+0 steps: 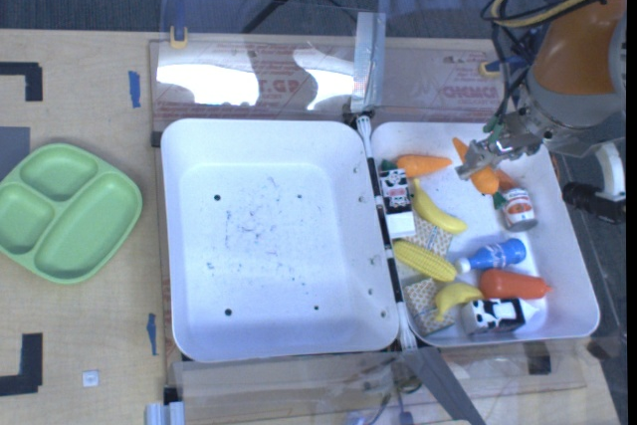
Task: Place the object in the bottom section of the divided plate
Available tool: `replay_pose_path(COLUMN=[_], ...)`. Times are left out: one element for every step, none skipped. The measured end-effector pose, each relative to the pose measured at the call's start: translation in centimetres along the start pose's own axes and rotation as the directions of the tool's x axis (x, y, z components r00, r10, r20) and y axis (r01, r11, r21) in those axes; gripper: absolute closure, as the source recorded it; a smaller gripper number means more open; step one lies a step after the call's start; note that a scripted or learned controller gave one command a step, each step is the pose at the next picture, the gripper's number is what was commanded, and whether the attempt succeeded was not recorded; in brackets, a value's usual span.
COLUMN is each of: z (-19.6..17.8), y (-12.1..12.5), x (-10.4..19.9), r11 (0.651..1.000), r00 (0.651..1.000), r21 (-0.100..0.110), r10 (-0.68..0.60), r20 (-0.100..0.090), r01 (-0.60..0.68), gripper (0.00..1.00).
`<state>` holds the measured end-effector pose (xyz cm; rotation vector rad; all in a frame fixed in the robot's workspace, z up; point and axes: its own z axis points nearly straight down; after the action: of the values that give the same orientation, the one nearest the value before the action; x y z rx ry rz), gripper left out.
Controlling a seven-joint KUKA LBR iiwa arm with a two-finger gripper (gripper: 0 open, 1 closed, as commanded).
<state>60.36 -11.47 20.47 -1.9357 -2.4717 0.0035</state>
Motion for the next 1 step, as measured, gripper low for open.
replay_pose_path(z=[1.04], y=[2.35], x=[7.37], r11=[0.998], r00=[0.998], r21=[0.004], r10=[-0.068], r20=[-0.002], r01=[0.068], gripper=[1.0])
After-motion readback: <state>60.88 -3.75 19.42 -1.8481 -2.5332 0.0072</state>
